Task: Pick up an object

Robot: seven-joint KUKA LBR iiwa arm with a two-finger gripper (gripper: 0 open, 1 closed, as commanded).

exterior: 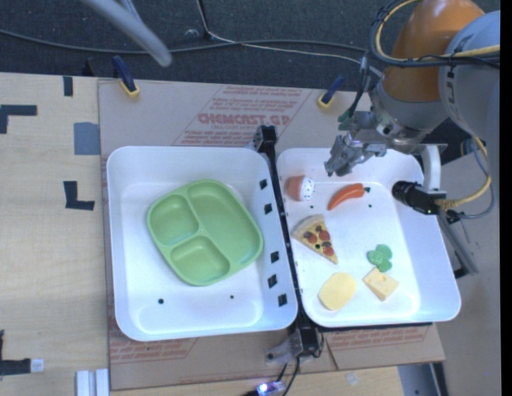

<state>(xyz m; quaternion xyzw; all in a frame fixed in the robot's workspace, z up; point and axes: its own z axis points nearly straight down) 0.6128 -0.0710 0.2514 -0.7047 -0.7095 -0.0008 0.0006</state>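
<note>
Both white bins (124, 246) look like smooth, faintly glossy plastic. The green divided plate (205, 231) is matt plastic. Under them lies a brown printed cardboard sheet (239, 114) on a pale wood-grain desk (37, 246). The arm's orange band (429, 31) shines glossy.

bench: pale wood top (41, 246) with dark tape marks at left | cover: brown printed cardboard sheet (231, 114) under the bins, clamped at far edge | beyond: dark carpet floor (264, 15) crossed by black cables | light: even
</note>
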